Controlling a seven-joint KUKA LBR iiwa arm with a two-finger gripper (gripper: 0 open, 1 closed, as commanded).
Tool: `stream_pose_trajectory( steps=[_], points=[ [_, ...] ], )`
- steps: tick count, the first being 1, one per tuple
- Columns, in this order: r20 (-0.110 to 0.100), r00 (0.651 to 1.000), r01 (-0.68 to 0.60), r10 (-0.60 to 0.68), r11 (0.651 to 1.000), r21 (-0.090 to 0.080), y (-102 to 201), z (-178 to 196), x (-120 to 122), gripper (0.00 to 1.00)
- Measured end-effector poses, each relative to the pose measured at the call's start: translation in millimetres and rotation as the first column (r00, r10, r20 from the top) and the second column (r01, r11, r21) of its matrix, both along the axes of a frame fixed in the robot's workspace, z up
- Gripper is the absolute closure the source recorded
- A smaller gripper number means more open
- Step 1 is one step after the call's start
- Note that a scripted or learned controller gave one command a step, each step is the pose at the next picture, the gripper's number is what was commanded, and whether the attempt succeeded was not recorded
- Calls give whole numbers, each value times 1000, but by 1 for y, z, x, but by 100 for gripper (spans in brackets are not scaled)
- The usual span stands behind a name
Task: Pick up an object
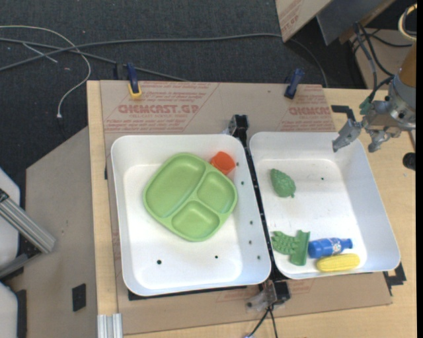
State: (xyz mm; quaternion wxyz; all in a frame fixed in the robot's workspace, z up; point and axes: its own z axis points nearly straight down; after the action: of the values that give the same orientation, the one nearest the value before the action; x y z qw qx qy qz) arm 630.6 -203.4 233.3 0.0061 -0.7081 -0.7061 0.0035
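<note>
Bench top is tan cardboard (198, 99) with red printing, held at the upper edge by two blue clamps (134, 84); dark carpet floor fills the upper left of the frame with loose white cables (66, 49) on it, a cardboard box (301, 16) at top centre. Two shallow white bins side by side mid-frame. Left bin (132, 264) holds a green divided plate (190, 196), three compartments, with a small orange object (223, 162) touching its upper right edge. Right bin (377, 218) holds a green leafy toy (283, 183) in its upper left part, and along the lower edge a green toothed plastic piece (291, 245), a blue bottle (328, 247) just right of it and a yellow corn cob (338, 263) just below the bottle. Arm comes in at upper right of the frame; gripper (361, 137) hangs over the upper right corner of the right bin, fingers (344, 138) spread apart, jaws open with nothing between them, well apart from all the objects.
</note>
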Motion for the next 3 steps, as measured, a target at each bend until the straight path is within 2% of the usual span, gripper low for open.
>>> stream_pose_trajectory(
  steps=[1, 2, 3],
  points=[
    [13, 1000, -3, 3, 1000, -3, 1, 8, 3, 0],
    [6, 1000, -3, 3, 1000, -1, 1, -54, -3, 0],
    [12, 1000, -4, 4, 1000, -3, 5, -112, 2, 0]
  ],
)
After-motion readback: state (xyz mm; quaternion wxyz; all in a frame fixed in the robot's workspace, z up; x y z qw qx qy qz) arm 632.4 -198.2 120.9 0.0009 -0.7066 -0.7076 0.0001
